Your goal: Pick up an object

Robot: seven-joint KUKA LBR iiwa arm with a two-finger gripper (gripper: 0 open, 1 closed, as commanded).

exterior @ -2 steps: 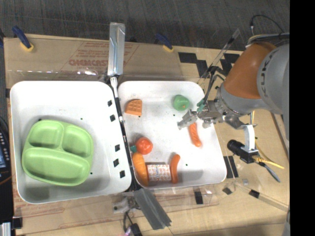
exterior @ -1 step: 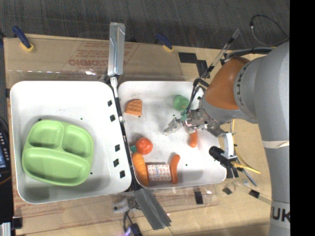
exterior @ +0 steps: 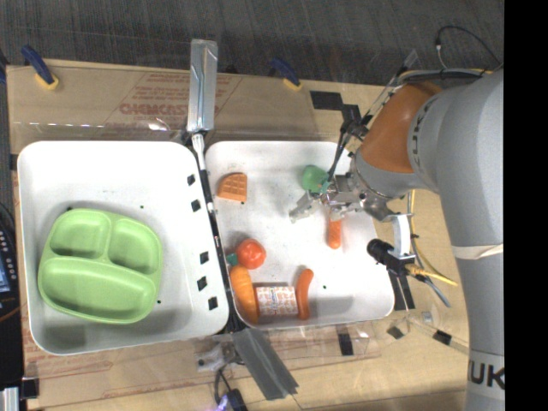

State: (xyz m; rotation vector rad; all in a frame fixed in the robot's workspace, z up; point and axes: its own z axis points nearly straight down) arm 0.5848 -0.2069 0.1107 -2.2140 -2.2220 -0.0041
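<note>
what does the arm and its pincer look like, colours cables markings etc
The arm is a thick, rounded grey body with an orange band above the wrist. Thin black cables loop over the band and run down toward the wrist. White letters "UK" show on the grey casing near the bottom. The pincer is a small metallic grey assembly with thin fingers.

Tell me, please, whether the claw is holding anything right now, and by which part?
It cannot be told: the claw sits over the right white bin beside a small orange carrot-like piece.
</note>
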